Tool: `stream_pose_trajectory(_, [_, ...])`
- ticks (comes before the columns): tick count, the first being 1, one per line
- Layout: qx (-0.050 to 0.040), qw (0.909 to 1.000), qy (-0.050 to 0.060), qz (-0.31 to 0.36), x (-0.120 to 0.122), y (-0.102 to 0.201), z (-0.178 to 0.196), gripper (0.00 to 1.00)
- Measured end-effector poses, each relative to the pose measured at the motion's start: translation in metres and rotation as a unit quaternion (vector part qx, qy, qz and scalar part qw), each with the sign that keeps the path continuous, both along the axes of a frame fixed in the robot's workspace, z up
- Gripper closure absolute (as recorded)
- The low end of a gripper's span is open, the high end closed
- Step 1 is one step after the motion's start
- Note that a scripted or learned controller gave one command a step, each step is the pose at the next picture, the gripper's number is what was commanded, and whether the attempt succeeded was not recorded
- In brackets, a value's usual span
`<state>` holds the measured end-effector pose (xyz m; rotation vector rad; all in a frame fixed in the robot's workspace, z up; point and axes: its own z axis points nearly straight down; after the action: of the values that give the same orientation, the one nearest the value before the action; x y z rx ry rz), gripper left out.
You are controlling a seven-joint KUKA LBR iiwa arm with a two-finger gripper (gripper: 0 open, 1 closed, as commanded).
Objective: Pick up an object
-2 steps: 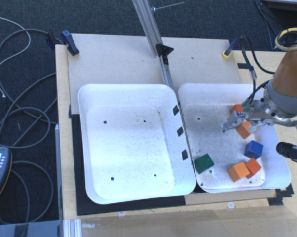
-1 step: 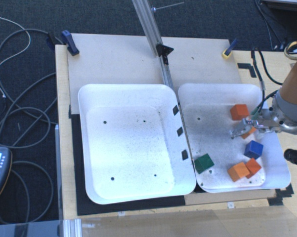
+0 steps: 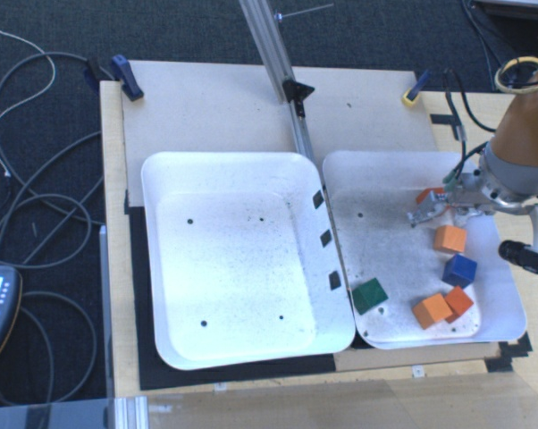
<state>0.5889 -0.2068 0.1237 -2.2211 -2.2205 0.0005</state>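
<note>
The arm (image 3: 517, 141) reaches in over the right bin (image 3: 376, 186), and its gripper (image 3: 430, 208) hangs low above the bin's far right part, metal fingers (image 3: 421, 214) pointing toward the divide between the two bins. The fingers stand slightly apart, with a small orange-red piece (image 3: 428, 196) showing just at their far side; whether that piece is a loose object caught there or part of the gripper cannot be told. No block sits clearly between the fingers.

All the loose blocks lie in the right bin. Taking the gripper as the landmark, the nearest is an orange block (image 3: 449, 238), just below and a little to the right of the fingertips, close to them but apart, resting on the bin floor. Beyond it, farther toward the near edge of the bin, lies a blue block (image 3: 459, 270), close to the orange one. Farther again from the gripper, near the bin's near right corner, an orange block (image 3: 432, 310) and a reddish-orange block (image 3: 458, 301) touch each other. A green block (image 3: 369, 295) lies well away from the gripper, down and to the left, close to the wall where the right bin meets the left bin (image 3: 189, 186).

The left bin lies well to the left of the gripper, its white floor speckled with dark dots.
</note>
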Motion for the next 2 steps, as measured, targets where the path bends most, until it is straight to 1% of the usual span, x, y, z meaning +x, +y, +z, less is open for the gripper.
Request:
stream_pose_trajectory(1, [-0.0009, 1.0000, -0.002, 0.002, 0.056, -0.011, -0.025, 0.00])
stream_pose_trajectory(2, [-0.0019, 1.0000, -0.002, 0.002, 0.056, -0.011, -0.012, 1.00])
